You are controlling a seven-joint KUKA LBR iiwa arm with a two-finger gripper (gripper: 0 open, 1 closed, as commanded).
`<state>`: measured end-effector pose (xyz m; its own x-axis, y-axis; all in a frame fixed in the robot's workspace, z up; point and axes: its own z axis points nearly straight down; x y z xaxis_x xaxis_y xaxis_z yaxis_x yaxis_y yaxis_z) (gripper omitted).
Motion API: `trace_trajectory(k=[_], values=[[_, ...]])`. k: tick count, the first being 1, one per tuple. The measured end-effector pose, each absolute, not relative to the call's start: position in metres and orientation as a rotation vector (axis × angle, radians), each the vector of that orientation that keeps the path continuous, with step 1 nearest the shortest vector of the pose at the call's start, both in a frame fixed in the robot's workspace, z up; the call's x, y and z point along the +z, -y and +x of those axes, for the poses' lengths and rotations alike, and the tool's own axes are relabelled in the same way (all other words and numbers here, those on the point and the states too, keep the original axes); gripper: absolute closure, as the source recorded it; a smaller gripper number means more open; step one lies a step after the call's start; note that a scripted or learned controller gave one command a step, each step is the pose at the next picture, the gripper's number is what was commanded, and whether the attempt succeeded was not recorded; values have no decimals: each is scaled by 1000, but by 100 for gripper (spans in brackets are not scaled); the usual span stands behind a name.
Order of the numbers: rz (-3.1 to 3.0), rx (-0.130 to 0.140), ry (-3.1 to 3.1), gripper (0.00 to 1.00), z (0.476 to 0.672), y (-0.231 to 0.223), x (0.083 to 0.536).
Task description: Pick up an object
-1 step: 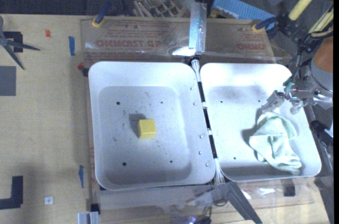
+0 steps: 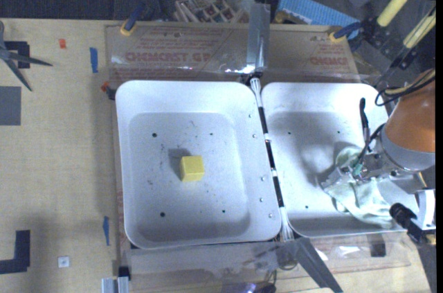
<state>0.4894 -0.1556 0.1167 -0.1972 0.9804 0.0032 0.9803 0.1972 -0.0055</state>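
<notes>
A small yellow block (image 2: 192,167) lies near the middle of the left bin (image 2: 138,104). In the right bin (image 2: 304,104) a pale, crumpled cloth-like object (image 2: 363,201) rests at the front right. My gripper (image 2: 344,176) is down in the right bin just above and left of that pale object, reaching from the orange-banded arm (image 2: 414,125) at the right edge. The fingers sit low against the object's upper edge.
The two white bins stand side by side, joined by a metal divider (image 2: 266,146). Clear plastic sheeting (image 2: 208,56) lies behind them. Blue clips and cables clutter the bench's far edge.
</notes>
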Motion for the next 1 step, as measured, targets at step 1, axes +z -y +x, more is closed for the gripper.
trace_trajectory(k=[1], values=[[-1997,6,2414,100,488,160,124]])
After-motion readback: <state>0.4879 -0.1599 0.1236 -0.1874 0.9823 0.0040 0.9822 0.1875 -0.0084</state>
